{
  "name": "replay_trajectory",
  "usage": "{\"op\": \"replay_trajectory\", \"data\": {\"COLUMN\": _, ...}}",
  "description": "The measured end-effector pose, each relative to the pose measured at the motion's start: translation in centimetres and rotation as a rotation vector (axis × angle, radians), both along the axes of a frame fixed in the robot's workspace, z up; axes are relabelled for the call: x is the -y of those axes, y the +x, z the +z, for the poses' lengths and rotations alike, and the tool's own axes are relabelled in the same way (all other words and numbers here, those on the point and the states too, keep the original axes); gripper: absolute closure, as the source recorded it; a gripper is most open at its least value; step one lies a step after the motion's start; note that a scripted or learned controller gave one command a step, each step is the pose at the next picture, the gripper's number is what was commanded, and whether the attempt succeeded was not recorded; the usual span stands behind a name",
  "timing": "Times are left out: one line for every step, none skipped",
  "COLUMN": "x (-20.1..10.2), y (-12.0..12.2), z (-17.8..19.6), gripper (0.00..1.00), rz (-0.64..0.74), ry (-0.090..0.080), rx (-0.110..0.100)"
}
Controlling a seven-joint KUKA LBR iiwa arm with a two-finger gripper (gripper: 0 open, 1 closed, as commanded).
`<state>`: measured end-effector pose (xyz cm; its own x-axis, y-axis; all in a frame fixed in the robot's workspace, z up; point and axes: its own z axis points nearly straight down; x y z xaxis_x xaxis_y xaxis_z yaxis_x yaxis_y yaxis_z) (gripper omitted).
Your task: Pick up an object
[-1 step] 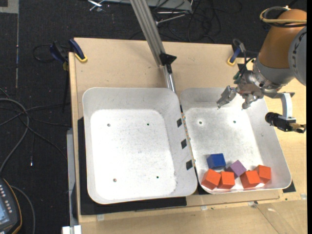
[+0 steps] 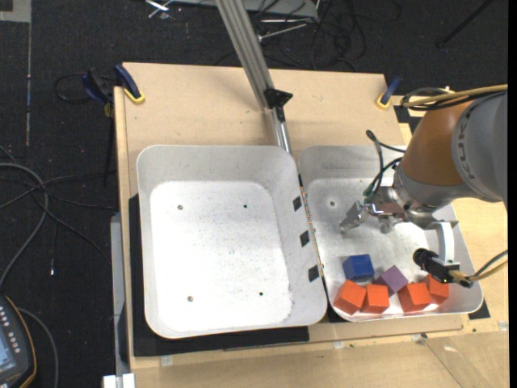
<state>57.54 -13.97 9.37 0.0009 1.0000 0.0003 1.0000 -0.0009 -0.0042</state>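
Blocks (image 2: pixel 380 291) crowd the right bin's (image 2: pixel 323 168) near edge. Behind them its floor lies open. Left of this bin, the other bin (image 2: pixel 153 168) offers free room.

Count of things on the worktop (image 2: pixel 339 95): two bins, six blocks, one arm.

Two shallow white bins lie side by side: the left bin (image 2: pixel 161 168) and the right bin (image 2: pixel 323 164). Six blocks gather at the right bin's near edge: four orange ones, (image 2: pixel 350 297), (image 2: pixel 377 297), (image 2: pixel 414 296) and (image 2: pixel 439 288), one blue block (image 2: pixel 359 267) and one purple block (image 2: pixel 394 278). One grey arm (image 2: pixel 452 152) with one orange band (image 2: pixel 428 148) reaches over the right bin, carrying one pincer (image 2: pixel 367 217). Two yellow-tipped clamps grip the worktop's far corners, (image 2: pixel 129 87) and (image 2: pixel 388 94).
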Motion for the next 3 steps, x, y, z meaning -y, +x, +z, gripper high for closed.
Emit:
{"op": "replay_trajectory", "data": {"x": -2.7, "y": -4.1, "z": 0.3, "gripper": 0.00, "rz": 0.001, "ry": -0.001, "rx": 0.006}}
{"op": "replay_trajectory", "data": {"x": -3.0, "y": -8.2, "z": 0.5, "gripper": 0.00, "rz": -0.001, "ry": -0.001, "rx": 0.018}}
{"op": "replay_trajectory", "data": {"x": -3.0, "y": -8.1, "z": 1.4, "gripper": 1.00, "rz": 0.001, "ry": -0.002, "rx": 0.018}}
